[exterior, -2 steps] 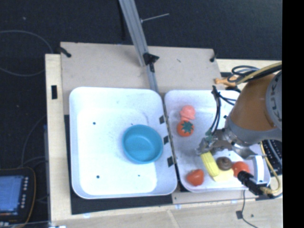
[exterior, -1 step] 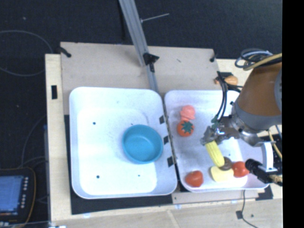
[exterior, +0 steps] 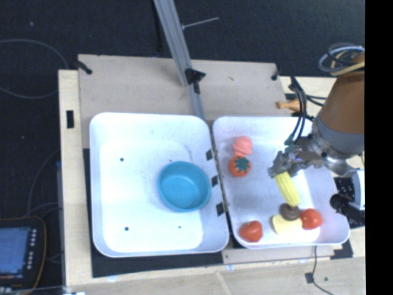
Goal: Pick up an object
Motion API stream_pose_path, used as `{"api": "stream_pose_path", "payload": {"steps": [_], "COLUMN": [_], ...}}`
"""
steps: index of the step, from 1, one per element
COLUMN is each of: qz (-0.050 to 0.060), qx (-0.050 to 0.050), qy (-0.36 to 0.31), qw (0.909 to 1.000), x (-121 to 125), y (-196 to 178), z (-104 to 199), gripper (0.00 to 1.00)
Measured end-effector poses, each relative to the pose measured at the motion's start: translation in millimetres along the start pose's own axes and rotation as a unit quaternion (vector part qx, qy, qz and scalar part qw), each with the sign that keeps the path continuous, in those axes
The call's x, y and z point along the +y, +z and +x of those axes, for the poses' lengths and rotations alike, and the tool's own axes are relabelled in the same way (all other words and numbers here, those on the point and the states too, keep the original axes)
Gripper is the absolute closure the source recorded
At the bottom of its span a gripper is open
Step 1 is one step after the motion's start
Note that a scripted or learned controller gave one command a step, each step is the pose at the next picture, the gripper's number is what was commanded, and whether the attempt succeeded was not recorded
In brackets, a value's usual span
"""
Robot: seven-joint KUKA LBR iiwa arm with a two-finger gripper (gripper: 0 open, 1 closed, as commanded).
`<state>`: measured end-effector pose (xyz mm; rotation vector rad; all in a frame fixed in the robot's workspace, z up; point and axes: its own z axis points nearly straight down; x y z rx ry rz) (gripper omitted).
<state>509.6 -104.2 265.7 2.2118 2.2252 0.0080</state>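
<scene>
Camera view. The right bin holds the working set. The gripper sits over this bin toward its 3 o'clock side, directly above the upper end of the corn cob.

Target location: the corn cob lies on the bin floor with its long axis running from about 11 o'clock to 5 o'clock. Its upper end is at the gripper; its lower end nearly touches a brown object at 6 o'clock.

Gripper state: cannot be determined. The wrist body hides the tips, and no contact with the cob can be confirmed.

Governing relation: the cob extends toward 5 o'clock from the gripper, so a grasp here would probably take it near the end, not at mid-length.

Other contents: a pink object and a strawberry at 9 o'clock of the gripper; a tomato at 7 o'clock. The left bin holds a blue bowl.
</scene>
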Motion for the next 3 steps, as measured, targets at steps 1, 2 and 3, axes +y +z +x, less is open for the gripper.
{"api": "stream_pose_path", "payload": {"steps": [1,2,3], "qz": [0.002,0.003,0.004], "qx": [-0.001,0.001,0.0], "qy": [-0.001,-0.002,-0.001], "qw": [1.0,1.0,1.0], "x": [20.7,27.0,35.6], "y": [14.4,10.1,12.0], "z": [48.1,100.2,144.1], "gripper": [1.0,1.0,1.0]}}
